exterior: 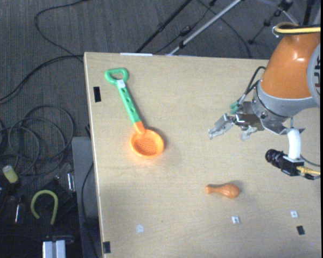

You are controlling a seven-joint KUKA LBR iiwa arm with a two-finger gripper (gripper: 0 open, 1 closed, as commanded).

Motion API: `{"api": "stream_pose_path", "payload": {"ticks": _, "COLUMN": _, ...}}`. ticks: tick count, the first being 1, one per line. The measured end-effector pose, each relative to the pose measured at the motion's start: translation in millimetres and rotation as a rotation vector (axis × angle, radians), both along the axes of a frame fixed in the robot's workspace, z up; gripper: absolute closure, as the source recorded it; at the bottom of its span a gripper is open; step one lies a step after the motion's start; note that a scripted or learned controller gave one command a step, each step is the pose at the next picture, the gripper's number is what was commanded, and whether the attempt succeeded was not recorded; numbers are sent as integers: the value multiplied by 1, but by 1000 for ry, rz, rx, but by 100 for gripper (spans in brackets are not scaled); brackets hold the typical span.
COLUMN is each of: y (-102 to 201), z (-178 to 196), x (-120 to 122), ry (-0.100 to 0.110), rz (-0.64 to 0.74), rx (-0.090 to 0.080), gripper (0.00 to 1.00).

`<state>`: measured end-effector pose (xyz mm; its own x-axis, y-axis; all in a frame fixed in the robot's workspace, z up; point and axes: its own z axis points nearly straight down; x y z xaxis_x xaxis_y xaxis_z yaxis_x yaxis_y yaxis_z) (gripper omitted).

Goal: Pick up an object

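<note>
Tan bench (194, 90) over dark carpet. My gripper (222, 127) hangs above its right half, jaws apart, nothing between them. Nothing picked yet. Drumstick (224, 190) lies near the front edge; sieve (135, 121) toward the left edge. Approach and grasp remain.

Orange-banded grey arm (288, 79), black cables
</note>
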<state>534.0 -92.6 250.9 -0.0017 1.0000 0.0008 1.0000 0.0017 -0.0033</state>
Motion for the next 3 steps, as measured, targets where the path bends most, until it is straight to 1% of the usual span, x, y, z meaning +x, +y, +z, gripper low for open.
{"api": "stream_pose_path", "payload": {"ticks": 1, "y": 1, "z": 8, "x": 0, "ry": 2, "rz": 1, "rx": 1, "gripper": 100}}
{"api": "stream_pose_path", "payload": {"ticks": 2, "y": -91, "z": 59, "x": -4, "ry": -3, "rz": -62, "rx": -3, "gripper": 100}}
{"api": "stream_pose_path", "payload": {"ticks": 3, "y": -59, "z": 61, "x": 84, "ry": 0, "rz": -416, "rx": -4, "gripper": 100}}
